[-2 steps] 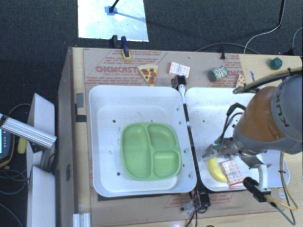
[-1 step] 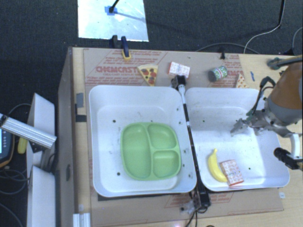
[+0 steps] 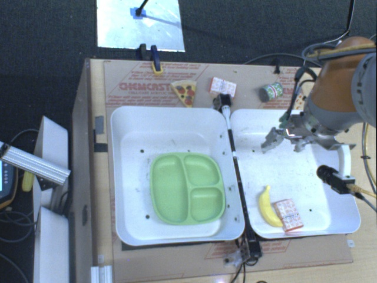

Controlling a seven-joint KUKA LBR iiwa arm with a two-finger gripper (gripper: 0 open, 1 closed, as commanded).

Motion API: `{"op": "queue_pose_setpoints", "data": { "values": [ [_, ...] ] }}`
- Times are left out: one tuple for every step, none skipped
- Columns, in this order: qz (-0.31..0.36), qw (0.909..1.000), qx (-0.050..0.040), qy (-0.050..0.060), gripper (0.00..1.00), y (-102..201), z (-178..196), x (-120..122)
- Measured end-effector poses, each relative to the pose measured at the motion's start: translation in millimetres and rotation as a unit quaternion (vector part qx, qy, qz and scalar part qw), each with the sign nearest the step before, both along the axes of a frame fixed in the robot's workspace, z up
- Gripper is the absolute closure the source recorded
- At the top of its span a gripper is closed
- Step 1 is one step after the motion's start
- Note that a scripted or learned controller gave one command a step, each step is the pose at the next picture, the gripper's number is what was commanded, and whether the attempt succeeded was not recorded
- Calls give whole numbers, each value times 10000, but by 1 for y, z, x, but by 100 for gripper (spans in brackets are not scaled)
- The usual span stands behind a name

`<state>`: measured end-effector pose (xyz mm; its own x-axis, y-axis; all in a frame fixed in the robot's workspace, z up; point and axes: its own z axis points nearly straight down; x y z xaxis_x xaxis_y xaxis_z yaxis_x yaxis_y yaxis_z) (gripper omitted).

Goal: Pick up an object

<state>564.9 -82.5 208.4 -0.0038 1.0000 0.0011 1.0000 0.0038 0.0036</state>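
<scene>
Two bins, my gripper up over the right bin, fingers spread, nothing btwn them.

Left bin: 1 green divided plate, near its front edge. Right bin: 1 banana + 1 small red-and-white box, touching, at the front edge, well apart from me at the back edge. Outside the bins, along the bench's back edge: 1 pizza slice, 1 small carton, 1 can.

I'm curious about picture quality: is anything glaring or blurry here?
In the camera view, the shiny sheet beyond the bench glares pale; the white bins look bright yet keep detail; the gripper is slightly soft; print on the small box beside the banana is too small to read.
</scene>
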Motion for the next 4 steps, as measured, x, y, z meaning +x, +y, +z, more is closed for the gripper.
{"op": "queue_pose_setpoints", "data": {
  "values": [
    [-14,10000,-5,20,0,-1,-41,-66],
    [-15,10000,-4,17,0,-4,-82,-78],
    [-14,10000,-5,13,0,-5,-124,-78],
    [-7,10000,2,8,100,-4,-114,-77]
  ]
}}
